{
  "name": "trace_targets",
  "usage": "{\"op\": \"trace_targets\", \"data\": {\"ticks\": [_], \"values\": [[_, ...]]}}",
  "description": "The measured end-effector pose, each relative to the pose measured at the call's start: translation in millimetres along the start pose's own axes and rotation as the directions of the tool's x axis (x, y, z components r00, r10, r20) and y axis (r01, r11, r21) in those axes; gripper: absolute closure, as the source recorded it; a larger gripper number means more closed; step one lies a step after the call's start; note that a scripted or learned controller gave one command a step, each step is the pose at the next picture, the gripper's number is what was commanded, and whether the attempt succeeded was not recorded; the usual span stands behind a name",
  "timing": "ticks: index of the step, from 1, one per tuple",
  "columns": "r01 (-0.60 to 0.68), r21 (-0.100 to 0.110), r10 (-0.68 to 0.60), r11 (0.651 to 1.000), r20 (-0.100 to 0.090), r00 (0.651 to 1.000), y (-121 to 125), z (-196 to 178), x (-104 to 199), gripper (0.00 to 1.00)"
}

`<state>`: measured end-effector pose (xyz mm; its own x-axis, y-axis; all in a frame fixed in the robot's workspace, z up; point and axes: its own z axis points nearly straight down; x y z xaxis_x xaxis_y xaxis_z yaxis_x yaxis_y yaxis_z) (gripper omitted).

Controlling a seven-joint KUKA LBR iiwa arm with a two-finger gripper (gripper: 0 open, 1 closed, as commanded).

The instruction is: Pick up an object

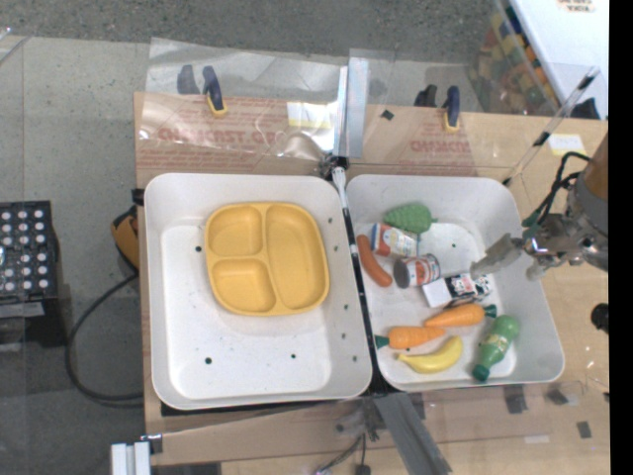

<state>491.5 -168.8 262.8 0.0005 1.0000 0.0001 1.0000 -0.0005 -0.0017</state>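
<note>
The right bin (524, 216) holds several small items: a green leafy toy (408, 216), a red-and-white labelled bottle (396, 240), a sausage (374, 261), a dark can (417, 270), a small black-and-white box (458, 287), two carrots (456, 317) (414, 337), a banana (433, 357) and a green bottle (495, 344). My gripper (502, 251) hangs over the right side of this bin, up and to the right of the small box. Nothing is seen held in it.
The left bin (178, 364) carries a yellow divided plate (267, 257). Crumpled clear plastic (247, 117) is clamped along the back of the bench. A black grid block (25, 250) and a cable (94, 315) lie to the left of the bins.
</note>
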Motion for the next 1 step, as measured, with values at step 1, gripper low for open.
{"op": "trace_targets", "data": {"ticks": [1], "values": [[-0.026, 0.002, 0.026, 1.0, -0.001, 1.0, -13.0, 166.5, -16.7, 0.0]]}}
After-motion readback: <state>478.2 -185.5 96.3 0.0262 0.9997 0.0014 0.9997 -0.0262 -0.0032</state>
